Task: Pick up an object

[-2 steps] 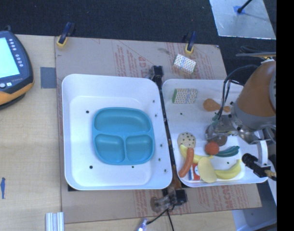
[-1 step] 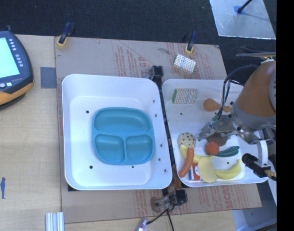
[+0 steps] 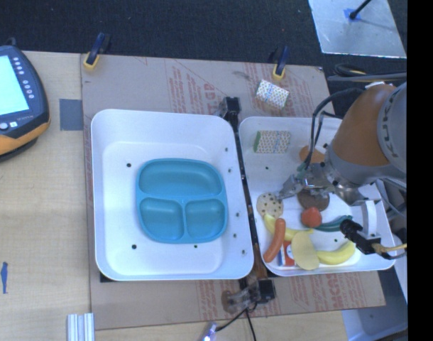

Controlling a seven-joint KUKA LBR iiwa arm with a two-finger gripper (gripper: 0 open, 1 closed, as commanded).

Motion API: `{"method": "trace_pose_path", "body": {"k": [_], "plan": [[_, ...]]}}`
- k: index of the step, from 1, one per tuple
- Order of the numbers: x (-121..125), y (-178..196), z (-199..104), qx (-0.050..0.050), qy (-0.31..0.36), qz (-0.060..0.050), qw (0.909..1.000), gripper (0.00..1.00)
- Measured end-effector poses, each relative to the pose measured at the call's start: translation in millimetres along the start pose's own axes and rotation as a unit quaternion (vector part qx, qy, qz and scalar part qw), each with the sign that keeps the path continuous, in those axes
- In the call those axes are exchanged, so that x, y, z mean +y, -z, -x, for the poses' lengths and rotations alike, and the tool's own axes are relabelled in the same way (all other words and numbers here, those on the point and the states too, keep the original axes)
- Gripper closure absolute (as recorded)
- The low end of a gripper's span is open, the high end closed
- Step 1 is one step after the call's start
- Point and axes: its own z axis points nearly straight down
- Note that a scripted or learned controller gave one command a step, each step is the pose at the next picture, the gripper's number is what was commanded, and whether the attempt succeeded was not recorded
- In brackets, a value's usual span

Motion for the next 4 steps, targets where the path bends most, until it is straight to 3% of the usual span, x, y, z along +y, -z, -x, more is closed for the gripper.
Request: {"method": "trace_pose_path", "body": {"k": [1,2,3,4], "plan": [[16.5,64.2,48.4,0.002,-0.002,-0.003,1.0000,0.00],[-16.9,-3.7,32.8,0.002,-0.001,-0.005,1.0000,0.00],[30.4,-3.0,3.5,0.002,0.000,-0.004,1.0000,0.00],[30.3,7.1,4.6,0.002,0.000,-0.005,1.0000,1.00]]}}
